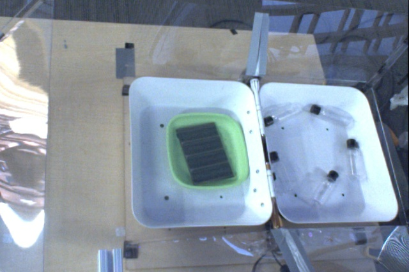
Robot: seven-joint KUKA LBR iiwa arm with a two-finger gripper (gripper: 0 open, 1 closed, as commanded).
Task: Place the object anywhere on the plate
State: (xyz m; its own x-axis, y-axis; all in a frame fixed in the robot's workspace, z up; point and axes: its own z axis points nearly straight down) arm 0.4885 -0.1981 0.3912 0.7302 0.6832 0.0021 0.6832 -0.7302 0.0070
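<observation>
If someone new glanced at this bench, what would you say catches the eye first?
Most likely the bright green plate in the left bin, with a dark ribbed block lying on it at a slight angle. After that, the clear vials with black caps scattered about the right bin.

Two shallow white bins sit side by side on the wooden bench (77, 156), touching along their inner edges. Left bin (147, 200): a green square plate (238, 148) near its centre, with a dark ribbed rectangular block (204, 152) lying flat on it, turned slightly off the plate's edges. Right bin (377, 200): several clear vials with black caps, scattered and lying on their sides — one near the top (329, 113), one by the right wall (353, 156), one toward the bottom (324, 186), one at upper left (281, 116). A grey metal bar (259, 44) stands behind the seam between the bins.
</observation>
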